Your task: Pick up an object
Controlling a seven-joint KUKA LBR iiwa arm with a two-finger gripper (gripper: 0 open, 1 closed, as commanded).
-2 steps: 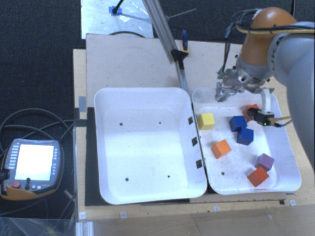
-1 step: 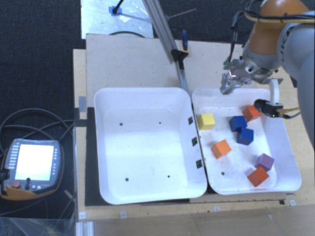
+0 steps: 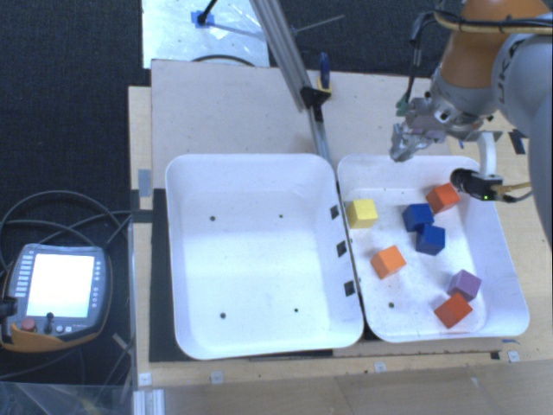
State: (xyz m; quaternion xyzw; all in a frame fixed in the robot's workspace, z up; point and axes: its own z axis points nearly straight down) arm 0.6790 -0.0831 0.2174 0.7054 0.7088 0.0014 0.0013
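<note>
Blocks are what you are after, and all of them lie in the right bin, below your gripper. Largest in view is the grey arm with its orange band, reaching in from the right and ending at the gripper, which hangs over the far rim of the right bin near its far-left corner. Nothing shows between its fingers, and you cannot tell how far apart they stand. The left bin sits beside the right one, off to the gripper's left and nearer you. Left again, well apart from the hand, a pendant with a lit screen rests off the bench. Now the blocks: the yellow block lies closest, just below and slightly left of the gripper. Two dark blue blocks touch each other below and to the right. An orange-red block sits right of the hand near the far wall. An orange block lies straight below. A purple block and a red block are farthest off.
</note>
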